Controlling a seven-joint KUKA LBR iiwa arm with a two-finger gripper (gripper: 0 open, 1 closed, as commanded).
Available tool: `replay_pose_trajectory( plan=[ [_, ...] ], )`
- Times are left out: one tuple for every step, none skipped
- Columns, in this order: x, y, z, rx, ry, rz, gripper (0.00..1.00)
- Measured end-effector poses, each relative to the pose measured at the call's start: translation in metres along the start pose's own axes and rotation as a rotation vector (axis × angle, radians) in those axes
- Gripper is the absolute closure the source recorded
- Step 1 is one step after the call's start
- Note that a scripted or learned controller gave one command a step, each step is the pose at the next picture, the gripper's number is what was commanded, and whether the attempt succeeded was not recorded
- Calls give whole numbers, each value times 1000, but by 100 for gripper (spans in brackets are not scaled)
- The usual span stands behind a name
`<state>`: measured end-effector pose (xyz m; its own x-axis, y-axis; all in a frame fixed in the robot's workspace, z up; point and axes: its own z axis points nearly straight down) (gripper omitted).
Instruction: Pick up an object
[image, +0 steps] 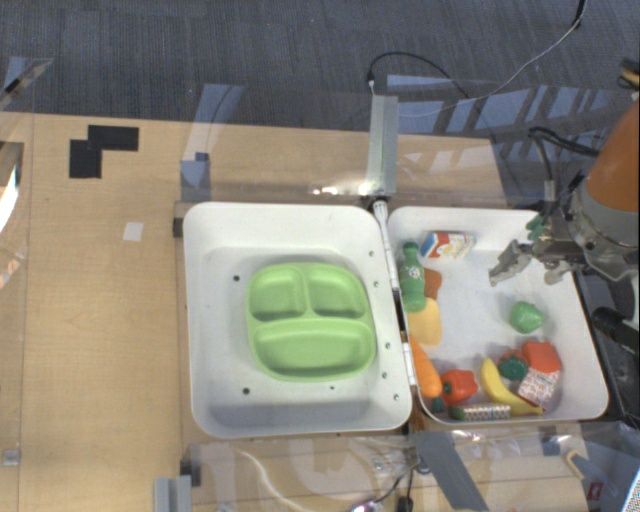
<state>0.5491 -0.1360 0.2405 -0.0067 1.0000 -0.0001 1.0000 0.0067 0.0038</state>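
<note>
The right bin (470, 300) holds several toy foods. A green bottle (411, 275) lies along its left wall, a small white carton (446, 244) sits near the back, and a green round piece (527, 317) lies alone at the right. Along the front are a yellow piece (427, 322), a carrot (427, 372), a red pepper (460, 385), a banana (503, 387) and a red box (541, 356). My gripper (527, 270) hangs over the bin's back right part, just above the green round piece in the view. It is open, with nothing between its fingers.
The left bin (215, 300) holds a green divided plate (310, 320). A metal post (383, 140) stands behind the wall between the two bins. Cables run across the bench at the back right.
</note>
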Motion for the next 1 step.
replay_pose_trajectory(
  plan=[
    [66, 46, 56, 1, 1, 200, 0]
  ],
)
